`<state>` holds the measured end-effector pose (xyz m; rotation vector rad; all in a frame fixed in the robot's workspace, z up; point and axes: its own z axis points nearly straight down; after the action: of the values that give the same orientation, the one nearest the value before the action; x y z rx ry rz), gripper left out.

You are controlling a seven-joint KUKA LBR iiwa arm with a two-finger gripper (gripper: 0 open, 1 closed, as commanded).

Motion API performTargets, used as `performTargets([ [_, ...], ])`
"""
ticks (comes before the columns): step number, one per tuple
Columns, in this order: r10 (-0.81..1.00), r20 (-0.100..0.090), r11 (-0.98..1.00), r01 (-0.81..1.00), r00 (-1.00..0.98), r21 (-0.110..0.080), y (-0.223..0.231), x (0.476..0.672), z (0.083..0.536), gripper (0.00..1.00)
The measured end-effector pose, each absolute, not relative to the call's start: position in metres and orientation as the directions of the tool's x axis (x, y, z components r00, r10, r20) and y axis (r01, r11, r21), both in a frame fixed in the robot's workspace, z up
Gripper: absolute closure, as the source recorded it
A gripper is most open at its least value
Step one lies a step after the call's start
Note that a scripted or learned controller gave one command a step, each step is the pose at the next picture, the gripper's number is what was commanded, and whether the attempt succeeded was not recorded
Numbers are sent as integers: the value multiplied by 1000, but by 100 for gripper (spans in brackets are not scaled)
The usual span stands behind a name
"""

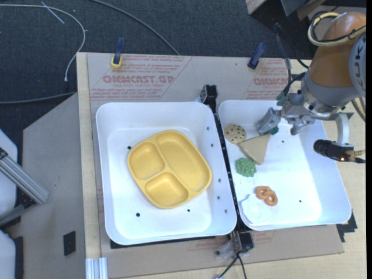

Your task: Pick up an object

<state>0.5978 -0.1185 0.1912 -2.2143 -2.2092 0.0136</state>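
Viewpoint: fixed above the flat brown cardboard-topped desk (174, 77), looking down at a slant.
Facing: toward the far edge of the desk, with dark carpet beyond at the top of the frame.
Distance: far enough back to take in the whole desk top plus carpet on the left and far sides.
Centre of frame: shallow white plastic left bin (116, 156) beside shallow white plastic right bin (314, 185), both seen whole.
Right side: grey arm with orange band (337, 45) entering from the right, above the right bin.
Shared coverage: single view, nothing to overlap with.
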Motion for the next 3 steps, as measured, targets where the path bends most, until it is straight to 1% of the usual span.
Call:
performTargets([
  [1,1000,2,0,1000,0,-1,-118,601,199,0],
  [2,1000,2,1,1000,-1,-3,-115,608,156,0],
  [3,1000,2,0,1000,0,-7,-113,606,114,0],
])
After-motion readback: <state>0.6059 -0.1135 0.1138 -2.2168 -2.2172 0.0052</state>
